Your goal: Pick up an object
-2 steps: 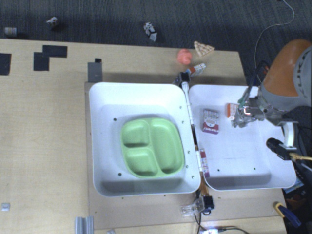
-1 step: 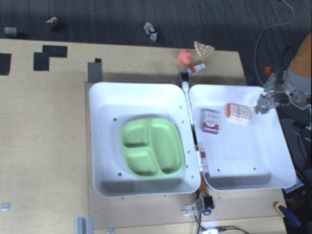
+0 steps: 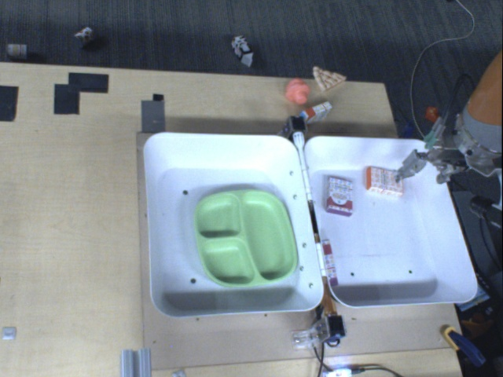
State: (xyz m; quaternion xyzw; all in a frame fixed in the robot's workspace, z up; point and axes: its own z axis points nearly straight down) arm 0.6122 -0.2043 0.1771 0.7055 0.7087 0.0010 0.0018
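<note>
Grey hand (image 3: 425, 166) with fingers spread, holding nothing, just beside orange-white box (image 3: 383, 181) in right bin (image 3: 452, 234)

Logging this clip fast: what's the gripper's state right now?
Gripper: open, holding nothing, hovering over the right bin beside the small orange-and-white box.

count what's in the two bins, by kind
Green divided plate, left bin: 1
Small printed packets, right bin: 2, a red-and-white one and an orange-and-white one
Total: 3
The hand sits at the right bin's upper right rim, just right of the orange-and-white packet.
</note>
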